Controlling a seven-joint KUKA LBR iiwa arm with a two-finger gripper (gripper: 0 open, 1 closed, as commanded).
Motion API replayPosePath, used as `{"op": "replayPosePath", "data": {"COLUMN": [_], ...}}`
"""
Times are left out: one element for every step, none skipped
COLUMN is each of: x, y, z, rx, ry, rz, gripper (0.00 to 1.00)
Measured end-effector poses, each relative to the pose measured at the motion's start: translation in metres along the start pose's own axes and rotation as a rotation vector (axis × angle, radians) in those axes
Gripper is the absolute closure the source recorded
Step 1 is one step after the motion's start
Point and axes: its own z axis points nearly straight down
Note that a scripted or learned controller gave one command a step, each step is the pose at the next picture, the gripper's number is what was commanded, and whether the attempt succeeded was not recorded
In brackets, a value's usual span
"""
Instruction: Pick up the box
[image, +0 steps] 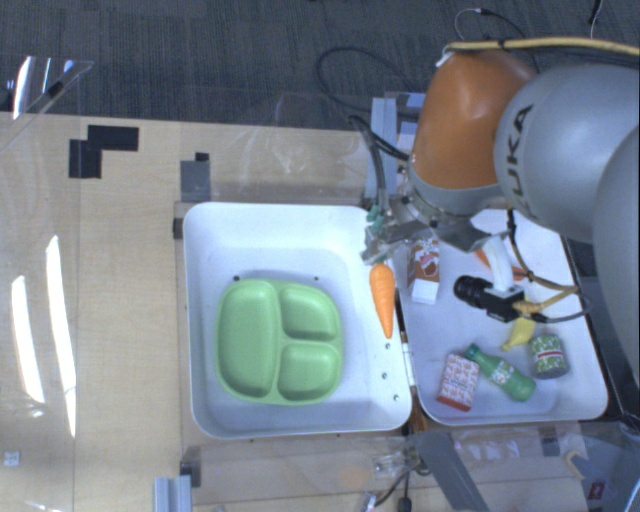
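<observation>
Camera view looks down at a slant on the bench, and the big grey arm with its orange band covers the top right corner and the back of the right bin. The gripper hangs under the band, above the rim between the two bins and just above the top of a carrot. It is small and dark against the wrist, and I cannot tell whether it is apart or together; nothing is seen clamped in it.

A small brown-and-white box is at the left side of the right bin, just beside the gripper, its upper end partly under the wrist. A second, red-and-white box lies flat near that bin's front edge. A green bottle lies beside it, with a small can further right. A yellow piece that may be a banana is half hidden by cables.

The carrot lies along the right edge of the left bin, near a green divided plate.

Both bins rest on a pale wooden bench with black tape marks; glare streaks cross its left side. Dark carpet runs behind.
</observation>
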Motion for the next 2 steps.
{"op": "replayPosePath", "data": {"x": [-0.01,0.061], "y": [-0.057,-0.002], "z": [0.003,-0.094], "rx": [-0.002,-0.01], "ry": [0.0,-0.002], "rz": [-0.097,-0.226], "gripper": [1.0,1.0]}}
